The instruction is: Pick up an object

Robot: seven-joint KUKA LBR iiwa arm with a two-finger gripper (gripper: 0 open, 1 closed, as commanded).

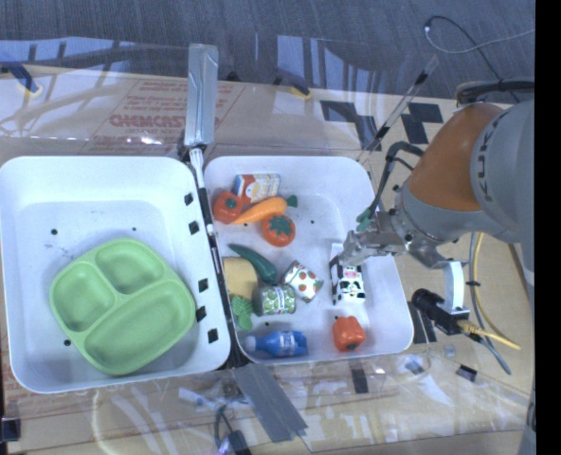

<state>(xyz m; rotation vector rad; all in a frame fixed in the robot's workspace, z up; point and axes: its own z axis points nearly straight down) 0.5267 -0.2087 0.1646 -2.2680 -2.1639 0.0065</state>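
down front, the blue bottle [282, 343] and orange pepper [349, 332] crowd the right bin [311, 173]. gripper [349, 265], spread hard to tell, hangs over the cow-print carton [350, 286]; it could slip sideways.

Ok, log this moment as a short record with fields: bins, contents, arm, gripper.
left bin: holds a green divided plate
right bin: holds toy foods, among them a carrot, two tomatoes, a blue bottle, a red pepper and a cow-print carton
arm: reaches in from the right, over the right bin's right side
gripper: low, just above the cow-print carton; contact cannot be judged
grasp: no object visibly held
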